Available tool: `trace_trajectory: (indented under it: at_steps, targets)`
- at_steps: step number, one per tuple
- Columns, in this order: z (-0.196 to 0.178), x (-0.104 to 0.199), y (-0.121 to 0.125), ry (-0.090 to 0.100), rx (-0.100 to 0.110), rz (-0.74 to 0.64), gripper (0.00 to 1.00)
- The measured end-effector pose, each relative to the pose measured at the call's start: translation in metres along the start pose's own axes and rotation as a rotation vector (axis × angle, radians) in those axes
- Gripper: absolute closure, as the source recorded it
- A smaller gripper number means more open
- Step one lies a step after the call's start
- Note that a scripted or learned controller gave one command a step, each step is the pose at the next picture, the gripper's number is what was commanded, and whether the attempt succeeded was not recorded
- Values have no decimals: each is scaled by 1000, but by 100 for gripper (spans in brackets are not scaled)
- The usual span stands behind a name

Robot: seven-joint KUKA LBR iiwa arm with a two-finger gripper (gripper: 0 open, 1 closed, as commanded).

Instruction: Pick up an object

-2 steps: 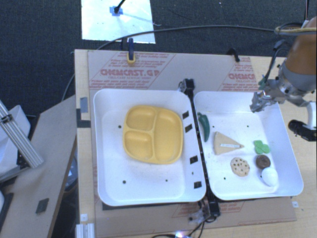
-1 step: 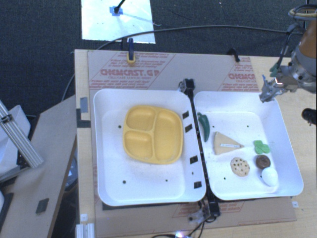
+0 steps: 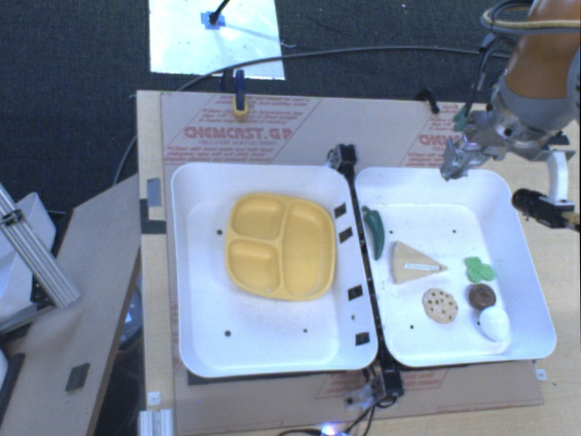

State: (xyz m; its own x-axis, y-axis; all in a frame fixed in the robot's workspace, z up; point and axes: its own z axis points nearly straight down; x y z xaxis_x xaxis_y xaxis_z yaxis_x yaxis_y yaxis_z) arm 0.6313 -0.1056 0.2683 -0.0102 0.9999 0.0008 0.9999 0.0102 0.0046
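From above, the pincer hovers over the right white bin's far rim, carrying nothing; its spread is too small to tell. Below lie a tan wedge of toy cheese, a green pepper, a cookie, all within reach. The yellow divided plate sits left.

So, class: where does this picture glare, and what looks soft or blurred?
In the camera view, the shiny sheet on the dark floor glares almost white; the white bins are bright but evenly lit, with soft shadows; the gripper looks blurred, while the yellow plate is fairly sharp.
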Motion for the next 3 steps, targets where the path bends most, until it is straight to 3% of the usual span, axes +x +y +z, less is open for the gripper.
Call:
trace_trajectory:
  at_steps: [3]
  targets:
    - [19, 168, 14, 1, 2, 0, 100]
